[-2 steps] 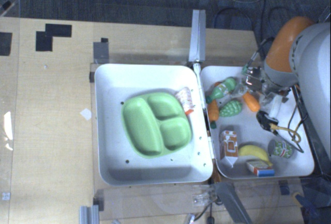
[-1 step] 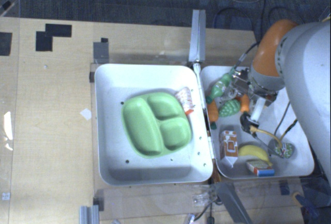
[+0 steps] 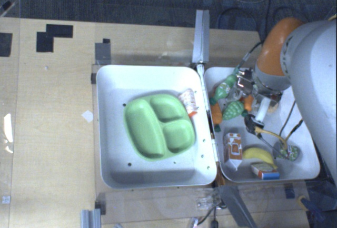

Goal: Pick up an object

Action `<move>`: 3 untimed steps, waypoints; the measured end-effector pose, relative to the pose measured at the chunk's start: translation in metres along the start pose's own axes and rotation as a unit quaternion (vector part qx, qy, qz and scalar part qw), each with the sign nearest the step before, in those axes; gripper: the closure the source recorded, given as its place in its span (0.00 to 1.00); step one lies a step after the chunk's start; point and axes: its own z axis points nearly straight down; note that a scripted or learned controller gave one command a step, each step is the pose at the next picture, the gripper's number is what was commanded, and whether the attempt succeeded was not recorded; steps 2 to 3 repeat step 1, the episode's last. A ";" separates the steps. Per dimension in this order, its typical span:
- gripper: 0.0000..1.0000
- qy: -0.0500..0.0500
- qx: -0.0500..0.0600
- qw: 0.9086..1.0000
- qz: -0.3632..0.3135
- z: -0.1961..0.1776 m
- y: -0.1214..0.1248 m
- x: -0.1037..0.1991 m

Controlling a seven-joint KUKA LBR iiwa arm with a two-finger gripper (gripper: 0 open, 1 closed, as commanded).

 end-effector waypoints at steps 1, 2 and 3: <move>1.00 0.002 0.004 0.999 0.048 -0.088 -0.060 0.007; 1.00 0.002 0.004 0.999 0.048 -0.088 -0.060 0.007; 1.00 0.002 0.004 0.999 0.048 -0.088 -0.060 0.007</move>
